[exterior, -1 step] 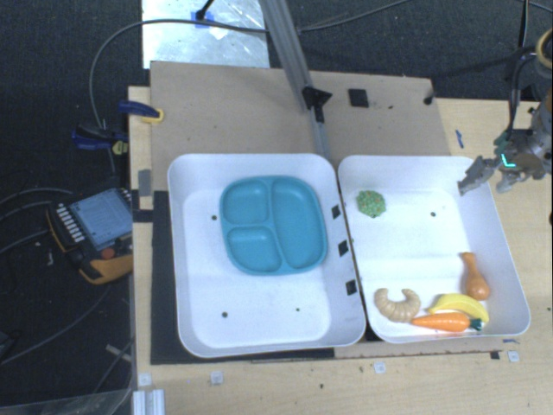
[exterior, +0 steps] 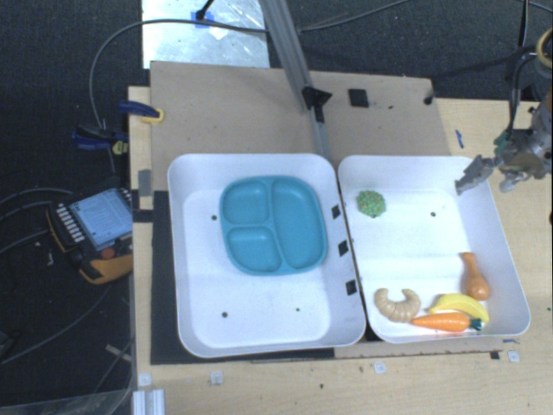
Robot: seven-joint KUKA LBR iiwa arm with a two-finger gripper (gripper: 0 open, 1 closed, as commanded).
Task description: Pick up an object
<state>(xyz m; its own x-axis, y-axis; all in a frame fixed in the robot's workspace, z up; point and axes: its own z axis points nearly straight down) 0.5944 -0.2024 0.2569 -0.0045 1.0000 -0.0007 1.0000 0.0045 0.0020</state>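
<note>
The right bin [exterior: 432,240] holds a green broccoli floret [exterior: 371,203] near its far left corner. Along its near edge lie a beige croissant [exterior: 397,303], an orange carrot [exterior: 442,322] and a yellow banana [exterior: 462,304]. A brown drumstick [exterior: 473,276] lies just above the banana. My gripper [exterior: 491,176] hovers over the bin's far right rim, well away from all of them. Its fingers [exterior: 472,176] are spread open with nothing between them.
The left bin [exterior: 199,301] holds a blue divided plate [exterior: 274,225]. A grey pole [exterior: 289,41] slants down to the far edge between the bins. Cables and a handheld device [exterior: 93,232] lie off the bench to the left.
</note>
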